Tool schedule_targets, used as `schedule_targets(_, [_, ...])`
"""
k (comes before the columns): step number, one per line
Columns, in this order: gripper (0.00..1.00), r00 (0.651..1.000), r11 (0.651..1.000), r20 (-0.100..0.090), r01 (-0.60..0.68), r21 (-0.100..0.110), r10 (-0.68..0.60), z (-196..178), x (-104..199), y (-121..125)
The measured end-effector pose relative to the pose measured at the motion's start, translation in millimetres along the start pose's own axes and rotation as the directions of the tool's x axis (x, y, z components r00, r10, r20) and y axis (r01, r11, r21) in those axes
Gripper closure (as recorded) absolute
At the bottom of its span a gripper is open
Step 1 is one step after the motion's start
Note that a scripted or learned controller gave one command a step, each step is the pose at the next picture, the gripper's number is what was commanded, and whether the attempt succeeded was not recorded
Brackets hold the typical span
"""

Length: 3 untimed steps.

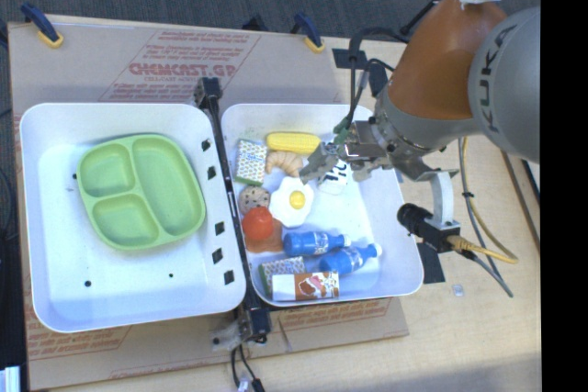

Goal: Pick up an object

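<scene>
My gripper [331, 162] hangs low over the back middle of the right bin [390, 275], just right of a yellow corn cob [292, 142] and a tan pastry [281, 163]. A fried egg toy [294, 202] lies just in front of it, to the left. A small white object with black marks [336, 178] sits right under the gripper, partly hidden by it. Further forward lie a red tomato [260, 226], two blue bottles [312, 242] [351, 258] and a printed box [303, 285].
A patterned packet [250, 161] and a speckled cookie [254, 197] lie by the right bin's left wall. The left bin [55, 298] holds a green divided plate [140, 191]. The arm's orange and grey body [450, 60] looms over the right bin's back right corner.
</scene>
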<state>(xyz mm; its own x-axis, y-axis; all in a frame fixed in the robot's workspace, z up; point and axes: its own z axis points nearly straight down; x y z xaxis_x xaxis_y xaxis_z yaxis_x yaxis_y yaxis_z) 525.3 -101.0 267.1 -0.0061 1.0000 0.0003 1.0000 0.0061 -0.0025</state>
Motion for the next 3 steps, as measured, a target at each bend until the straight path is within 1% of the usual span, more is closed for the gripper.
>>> schedule_targets(1, [0.00, 1.000, 1.000, 0.000, 0.000, 0.002, 0.000, 126, 1, -49])
schedule_targets(2, [0.00, 1.000, 1.000, 0.000, 0.000, 0.001, 0.000, 176, -14, 24])
schedule_targets(3, [0.00, 1.000, 1.000, 0.000, -0.002, -0.001, 0.002, 175, -62, 75])
